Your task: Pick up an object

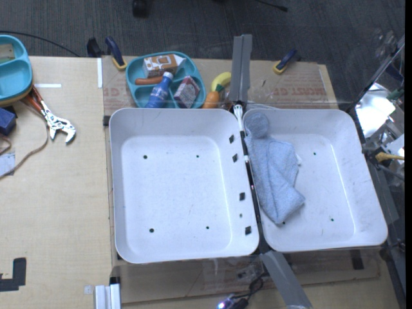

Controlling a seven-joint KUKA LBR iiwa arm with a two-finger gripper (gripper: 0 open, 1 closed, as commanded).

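While grey cloth [275, 176] lies crumpled at left side of right bin [351, 172], pick not begun. Tool state: cannot tell. Next: descend onto cloth.

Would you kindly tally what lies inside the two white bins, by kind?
Grey cloth: 1, in the right bin, against its left wall
Left bin: 0 things
Total: 1

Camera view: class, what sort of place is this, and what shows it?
Probably a robotics lab bench: two white bins clamped side by side, a wrench on the bench, and a blue tray of toy food.
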